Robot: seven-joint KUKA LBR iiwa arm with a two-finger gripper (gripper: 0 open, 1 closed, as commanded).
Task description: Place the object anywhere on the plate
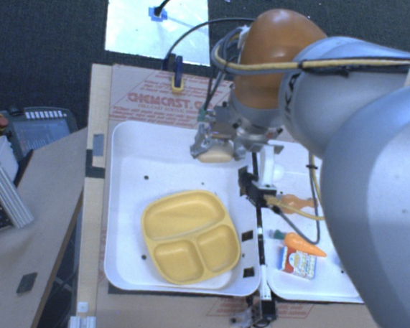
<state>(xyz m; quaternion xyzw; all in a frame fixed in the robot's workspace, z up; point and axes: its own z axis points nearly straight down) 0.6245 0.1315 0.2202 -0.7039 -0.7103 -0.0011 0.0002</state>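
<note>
Camera view: the tool point(212, 144) hung over the far edge of the left bin point(127, 188), gripping a pale beige object point(217, 154) between its fingers. The yellow three-compartment plate point(189, 236) lay nearer, apart from it and bare, so carry and release remained.

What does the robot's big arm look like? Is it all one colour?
No, two colours. The arm is mostly smooth, rounded grey, with a shiny orange band like a ball just above the wrist. Black and yellowish cables loop around that band and run along the arm. At the end sits a small silvery metal claw, much thinner than the fat grey arm.
</note>
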